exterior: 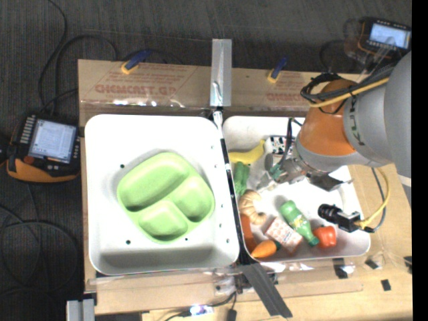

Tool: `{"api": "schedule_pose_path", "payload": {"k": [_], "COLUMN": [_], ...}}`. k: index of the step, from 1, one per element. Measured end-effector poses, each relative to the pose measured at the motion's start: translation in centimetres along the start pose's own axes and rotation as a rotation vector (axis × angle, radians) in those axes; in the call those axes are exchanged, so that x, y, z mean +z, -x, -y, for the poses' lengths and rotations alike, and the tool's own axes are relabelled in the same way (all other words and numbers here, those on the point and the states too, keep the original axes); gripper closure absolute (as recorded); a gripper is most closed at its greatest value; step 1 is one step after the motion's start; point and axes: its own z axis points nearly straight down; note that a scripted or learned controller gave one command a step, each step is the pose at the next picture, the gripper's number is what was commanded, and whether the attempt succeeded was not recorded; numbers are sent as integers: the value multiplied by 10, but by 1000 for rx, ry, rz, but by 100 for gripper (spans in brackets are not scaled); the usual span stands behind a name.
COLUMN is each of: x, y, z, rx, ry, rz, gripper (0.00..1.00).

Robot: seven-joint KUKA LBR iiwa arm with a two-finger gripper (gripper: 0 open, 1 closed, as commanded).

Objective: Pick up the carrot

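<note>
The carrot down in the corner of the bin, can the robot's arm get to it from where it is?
Probably yes. The carrot lies at the near edge of the right bin, uncovered on top. But the bin wall and a small carton crowd it, so the gripper, now farther back, has little room.

The arm [394, 122] is a thick, rounded body of smooth pale grey, its casing curved like a barrel. Just above the wrist sits a broad orange band [326, 134], glossy and dome-shaped, with a darker grey ring beneath it. A bundle of black and yellow cables [334, 89] loops over the top of the band. Below the wrist the gripper [284, 169] is a small cluster of silvery metal parts with dark fittings. Another yellow cable [381, 202] curves down from the grey casing.
</note>
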Motion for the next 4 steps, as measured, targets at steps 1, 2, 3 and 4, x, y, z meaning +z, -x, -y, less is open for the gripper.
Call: {"api": "schedule_pose_path", "payload": {"k": [1,2,3,4], "x": [9,9,9,11], "y": [2,36,109,116], "z": [14,60,71,46], "rx": [-307,-392,-778,-445], "ry": [4,-1,-1,-10], "rz": [4,3,2,-5], "gripper": [100,100,100,100]}}
